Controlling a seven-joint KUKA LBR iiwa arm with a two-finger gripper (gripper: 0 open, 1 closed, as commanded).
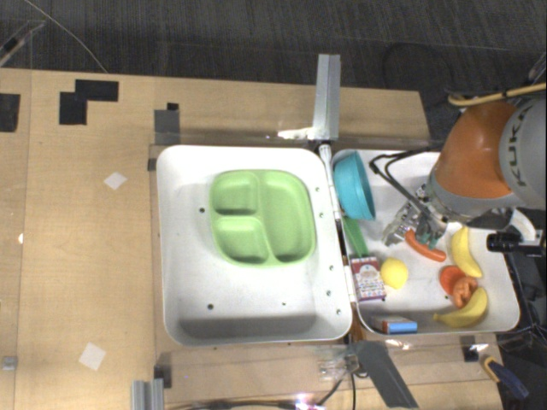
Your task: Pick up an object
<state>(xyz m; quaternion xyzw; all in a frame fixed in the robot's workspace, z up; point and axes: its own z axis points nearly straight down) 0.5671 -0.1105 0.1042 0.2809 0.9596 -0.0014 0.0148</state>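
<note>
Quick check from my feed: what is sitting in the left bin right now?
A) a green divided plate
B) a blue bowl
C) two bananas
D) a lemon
A: the green divided plate lies alone in the left bin, while the blue bowl, the bananas and the lemon are all in the right bin.

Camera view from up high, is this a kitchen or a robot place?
Probably a robot test lab: a grey and orange arm reaches over two white bins on a wooden bench, with toy food like bananas.
</note>
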